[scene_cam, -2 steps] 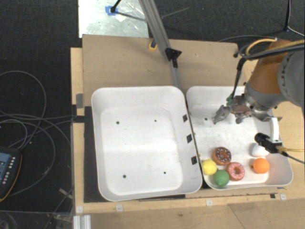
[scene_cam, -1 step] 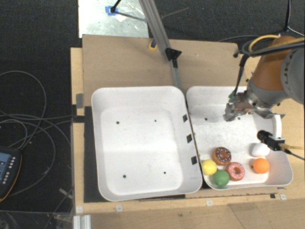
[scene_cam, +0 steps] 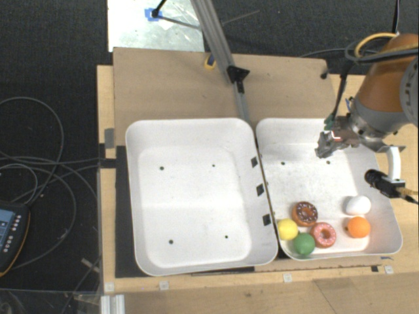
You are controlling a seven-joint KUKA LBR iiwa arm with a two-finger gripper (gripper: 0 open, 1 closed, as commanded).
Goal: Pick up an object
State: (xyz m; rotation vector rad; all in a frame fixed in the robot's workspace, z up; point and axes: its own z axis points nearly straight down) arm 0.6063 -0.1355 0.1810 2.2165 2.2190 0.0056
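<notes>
In the right bin [scene_cam: 288, 175] several small objects lie along the near side: a brown sprinkled donut [scene_cam: 305, 212], a pink donut [scene_cam: 324, 234], a yellow ball [scene_cam: 287, 229], a green ball [scene_cam: 303, 243], an orange ball [scene_cam: 358, 227] and a white ball [scene_cam: 357, 205]. My gripper [scene_cam: 325, 147] hangs over the far part of this bin, well away from the objects, pointing down and left. I see nothing between its fingers.
The left bin [scene_cam: 190, 195] sits beside the right one, joined by black clips [scene_cam: 260, 189]. A grey pole [scene_cam: 216, 38] slants across the back of the bench. Cables lie on the dark floor at left.
</notes>
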